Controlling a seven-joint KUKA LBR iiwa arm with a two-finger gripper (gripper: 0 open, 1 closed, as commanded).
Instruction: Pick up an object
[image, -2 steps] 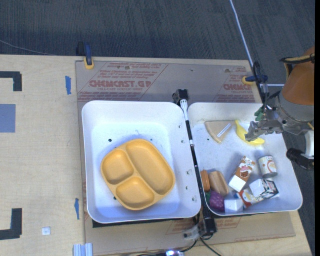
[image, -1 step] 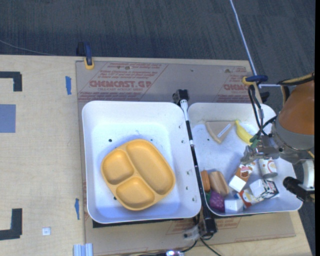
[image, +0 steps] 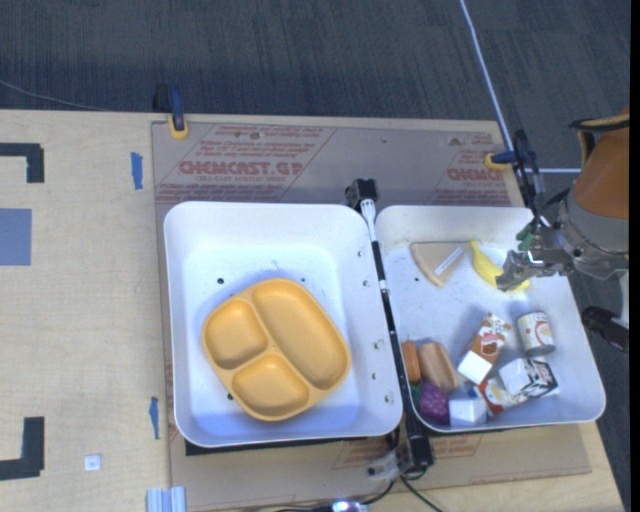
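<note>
My gripper (image: 520, 266) hangs over the upper right part of the right bin (image: 590, 400), reaching in from the right. Just to its left lies a yellow banana (image: 486, 263), and a bit of yellow shows right under the gripper's tip. A tan sandwich wedge (image: 438, 262) rests further left. Lower in the bin are a small can (image: 535, 332), a red and white carton (image: 490, 340), a hot dog (image: 428, 362), purple grapes (image: 433, 402) and several small white packets (image: 520, 380).
The left bin (image: 200, 240) holds a yellow three-part plate (image: 275, 348). A black hinge bar (image: 378, 280) runs between the bins. Orange clamps (image: 178, 124) sit at the board's far corners, and a thin cable (image: 490, 70) slants across the top right.
</note>
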